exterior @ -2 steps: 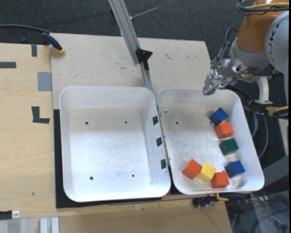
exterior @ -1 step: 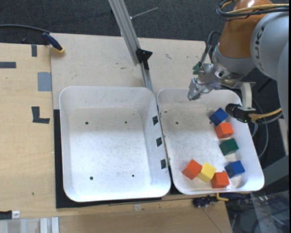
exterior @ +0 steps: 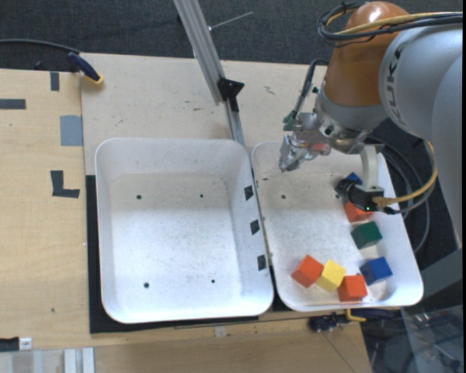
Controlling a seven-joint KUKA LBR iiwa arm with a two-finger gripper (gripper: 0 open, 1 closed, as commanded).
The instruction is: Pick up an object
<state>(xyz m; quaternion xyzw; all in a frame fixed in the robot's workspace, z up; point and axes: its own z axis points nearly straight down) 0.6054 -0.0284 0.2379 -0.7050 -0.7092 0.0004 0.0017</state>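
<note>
My gripper hangs over the far left part of the right bin, close to its back rim, with no object under it. Several small blocks lie in this bin's near right corner: an orange block, a yellow block touching it, and an orange-red block. A blue block, a green block and a red block line the right wall. All of them are well to the near right of the gripper.
The left bin is beside the right one, sharing a raised middle rim. A slanted metal rail runs from the top down to the bins' back edge. A cable with a blue and yellow plug lies at the far left.
</note>
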